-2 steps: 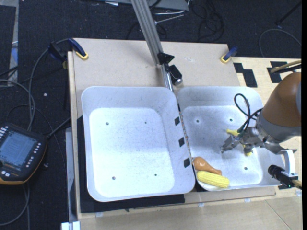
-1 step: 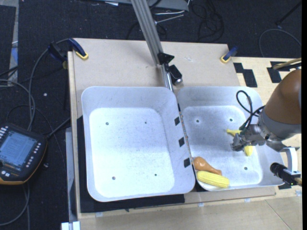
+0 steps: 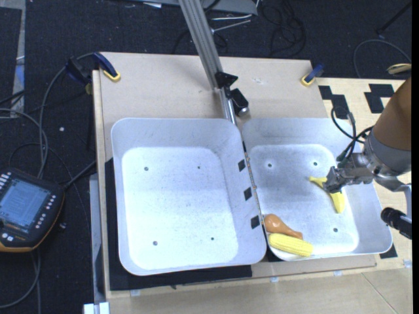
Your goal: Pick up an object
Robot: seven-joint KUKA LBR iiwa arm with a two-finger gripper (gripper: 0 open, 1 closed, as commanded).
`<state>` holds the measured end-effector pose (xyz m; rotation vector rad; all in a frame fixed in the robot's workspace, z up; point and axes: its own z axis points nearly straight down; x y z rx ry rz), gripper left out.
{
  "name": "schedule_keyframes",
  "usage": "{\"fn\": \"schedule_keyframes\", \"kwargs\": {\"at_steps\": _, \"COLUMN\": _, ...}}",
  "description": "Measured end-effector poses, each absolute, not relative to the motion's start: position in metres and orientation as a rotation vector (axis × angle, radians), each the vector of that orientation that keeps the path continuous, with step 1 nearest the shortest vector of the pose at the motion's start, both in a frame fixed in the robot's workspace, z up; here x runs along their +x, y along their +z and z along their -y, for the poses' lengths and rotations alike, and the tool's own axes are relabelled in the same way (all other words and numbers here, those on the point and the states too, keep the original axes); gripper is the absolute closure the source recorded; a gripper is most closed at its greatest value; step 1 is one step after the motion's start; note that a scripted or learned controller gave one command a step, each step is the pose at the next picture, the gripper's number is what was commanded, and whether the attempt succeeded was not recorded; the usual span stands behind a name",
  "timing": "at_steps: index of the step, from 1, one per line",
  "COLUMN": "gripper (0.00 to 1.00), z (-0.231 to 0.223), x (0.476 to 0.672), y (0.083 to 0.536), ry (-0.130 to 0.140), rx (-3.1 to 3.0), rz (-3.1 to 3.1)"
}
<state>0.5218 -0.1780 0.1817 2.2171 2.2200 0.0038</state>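
The arm reaches in from the right, its grey wrist low over the right bin (image 3: 366,241); the gripper (image 3: 336,180) sits at a yellow banana (image 3: 335,195) lying in the right half of that bin; the dark tip overlaps the banana's upper end, and whether the fingers are apart or clamped on it cannot be told from this slant. Near the bin's front left corner lie a corn cob (image 3: 291,244) and, touching it just behind, an orange-brown drumstick-shaped toy (image 3: 280,226); both are well apart from the banana. The left bin (image 3: 131,136) stands beside the right one on the pale wooden surface (image 3: 163,84); a handheld control pendant (image 3: 23,208) rests on the dark floor at far left.
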Motion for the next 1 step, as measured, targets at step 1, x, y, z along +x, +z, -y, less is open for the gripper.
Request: {"fn": "schedule_keyframes", "kwargs": {"at_steps": 1, "gripper": 1.00, "z": 0.1760, "x": 0.5240, "y": 0.2436, "ry": 0.004, "rx": 2.218, "rz": -2.220}}
